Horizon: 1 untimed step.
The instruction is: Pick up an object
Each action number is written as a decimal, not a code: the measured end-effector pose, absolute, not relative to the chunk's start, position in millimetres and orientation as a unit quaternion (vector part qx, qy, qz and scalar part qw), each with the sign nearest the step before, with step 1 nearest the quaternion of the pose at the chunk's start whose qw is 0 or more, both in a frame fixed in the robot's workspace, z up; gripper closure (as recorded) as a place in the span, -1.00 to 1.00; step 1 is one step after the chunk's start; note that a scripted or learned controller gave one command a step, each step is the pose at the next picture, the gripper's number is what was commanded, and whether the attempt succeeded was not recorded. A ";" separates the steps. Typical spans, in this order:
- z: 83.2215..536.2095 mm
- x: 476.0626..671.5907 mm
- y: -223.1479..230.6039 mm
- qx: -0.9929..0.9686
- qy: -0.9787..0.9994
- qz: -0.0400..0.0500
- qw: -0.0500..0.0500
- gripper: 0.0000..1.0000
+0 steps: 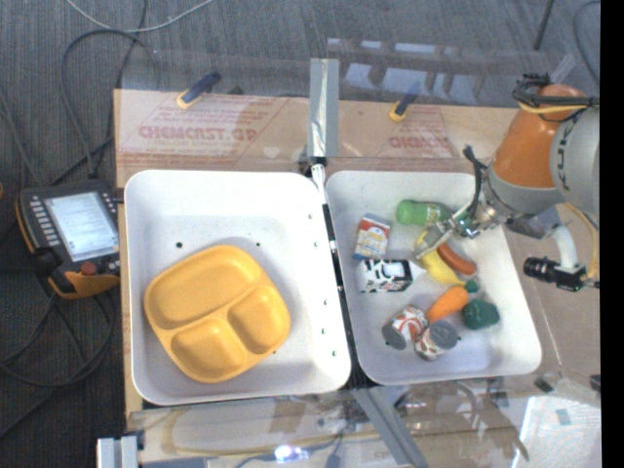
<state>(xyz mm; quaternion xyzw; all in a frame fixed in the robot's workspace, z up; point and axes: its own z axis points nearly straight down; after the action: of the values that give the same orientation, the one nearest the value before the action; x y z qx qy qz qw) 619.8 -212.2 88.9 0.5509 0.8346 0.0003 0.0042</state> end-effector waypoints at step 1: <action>97.8 621.6 -211.7 0.551 0.834 0.002 0.006 1.00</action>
<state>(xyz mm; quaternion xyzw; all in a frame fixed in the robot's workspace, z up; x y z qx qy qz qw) 621.6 -211.7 97.8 0.5514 0.8342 0.0022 0.0062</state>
